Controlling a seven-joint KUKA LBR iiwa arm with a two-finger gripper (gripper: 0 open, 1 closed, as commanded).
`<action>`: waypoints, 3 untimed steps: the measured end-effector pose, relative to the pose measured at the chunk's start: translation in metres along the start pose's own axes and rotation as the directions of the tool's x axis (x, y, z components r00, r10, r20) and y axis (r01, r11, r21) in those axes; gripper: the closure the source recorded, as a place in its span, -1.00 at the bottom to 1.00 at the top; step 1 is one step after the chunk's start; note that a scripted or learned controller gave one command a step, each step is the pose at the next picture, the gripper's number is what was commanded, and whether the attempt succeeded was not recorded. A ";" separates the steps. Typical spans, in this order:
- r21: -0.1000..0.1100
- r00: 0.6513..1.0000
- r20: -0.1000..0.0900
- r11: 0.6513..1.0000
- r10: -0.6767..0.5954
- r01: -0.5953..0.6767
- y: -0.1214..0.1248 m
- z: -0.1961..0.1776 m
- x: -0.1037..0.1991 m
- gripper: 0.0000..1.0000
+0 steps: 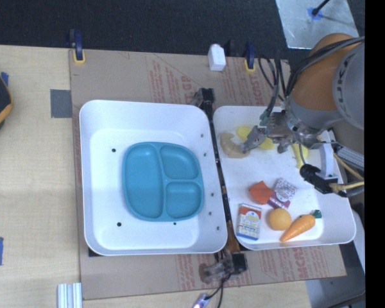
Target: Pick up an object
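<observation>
Brown board covers my bench, two white bins side by side on it. I see my gripper (267,140) low over the right bin's (346,233) far end, fingers apart and nothing between them, tips by a tan piece (231,145) and a yellow item (251,133). Nothing is lifted yet; the whole pick remains. Nearer lie a red block (261,192), carton (249,222), orange (280,219) and carrot (300,227). The left bin (93,172) holds a blue tray (162,180).

My one camera sits fixed above the bench, looking down at a slant from a middling height. It takes in both white bins whole: the left bin (90,172) lies well to the left of the gripper (267,140), the right bin (337,233) beneath it. The arm (327,76) enters from the frame's right.
</observation>
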State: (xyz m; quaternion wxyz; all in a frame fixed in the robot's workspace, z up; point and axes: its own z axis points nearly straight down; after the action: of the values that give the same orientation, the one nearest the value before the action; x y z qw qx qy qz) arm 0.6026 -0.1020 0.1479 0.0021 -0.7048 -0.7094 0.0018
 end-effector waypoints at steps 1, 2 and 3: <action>0.000 1.000 0.001 1.000 0.002 -0.002 -0.060 0.057 0.008 -1.00; -0.001 1.000 0.001 1.000 0.002 -0.002 -0.082 0.057 -0.004 -1.00; 0.001 1.000 0.002 1.000 -0.003 0.003 -0.082 0.047 -0.005 1.00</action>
State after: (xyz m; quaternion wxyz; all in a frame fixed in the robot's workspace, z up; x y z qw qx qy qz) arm 0.5199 -0.1078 0.1013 0.0019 -0.7038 -0.7104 0.0029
